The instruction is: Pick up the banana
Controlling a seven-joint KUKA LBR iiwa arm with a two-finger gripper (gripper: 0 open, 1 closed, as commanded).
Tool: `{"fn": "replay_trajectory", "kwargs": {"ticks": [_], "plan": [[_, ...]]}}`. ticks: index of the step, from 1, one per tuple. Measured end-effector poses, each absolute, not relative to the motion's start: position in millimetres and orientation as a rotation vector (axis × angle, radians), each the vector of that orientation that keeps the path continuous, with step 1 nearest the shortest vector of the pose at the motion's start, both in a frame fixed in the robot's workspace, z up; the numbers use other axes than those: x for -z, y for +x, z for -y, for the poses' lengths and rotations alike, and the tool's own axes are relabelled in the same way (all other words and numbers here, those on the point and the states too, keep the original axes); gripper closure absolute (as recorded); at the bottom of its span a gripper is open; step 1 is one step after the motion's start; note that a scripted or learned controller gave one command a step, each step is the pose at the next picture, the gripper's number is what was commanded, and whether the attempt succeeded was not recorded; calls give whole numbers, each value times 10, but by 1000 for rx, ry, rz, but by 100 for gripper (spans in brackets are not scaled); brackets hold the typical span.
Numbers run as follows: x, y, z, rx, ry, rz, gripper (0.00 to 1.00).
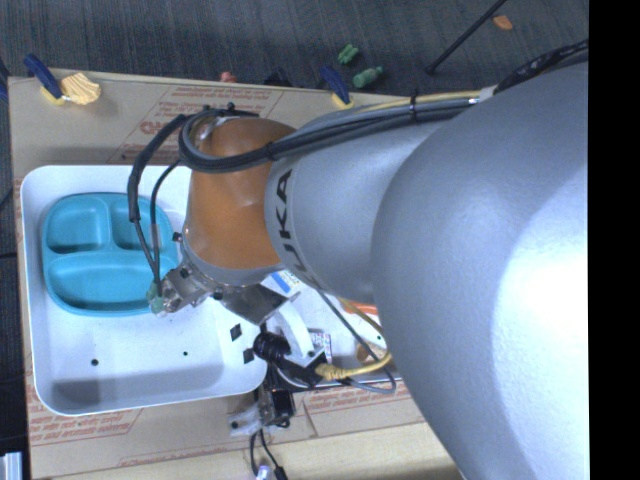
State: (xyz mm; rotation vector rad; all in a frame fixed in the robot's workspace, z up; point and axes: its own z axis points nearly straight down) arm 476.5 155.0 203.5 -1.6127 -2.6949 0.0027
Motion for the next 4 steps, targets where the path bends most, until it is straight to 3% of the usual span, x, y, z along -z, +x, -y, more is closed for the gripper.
{"fn": "replay_trajectory", "kwargs": {"ticks": [1, 2, 3, 4], "plan": [[-2555, 4770, -682, -1, -1182, 2912, 100], [-2658, 4777, -687, -1, -1175, 2914, 100], [-3224, 4770, -304, 0, -1060, 2959, 100], [-3328, 4777, -311, 1, -1052, 2962, 100]]}}
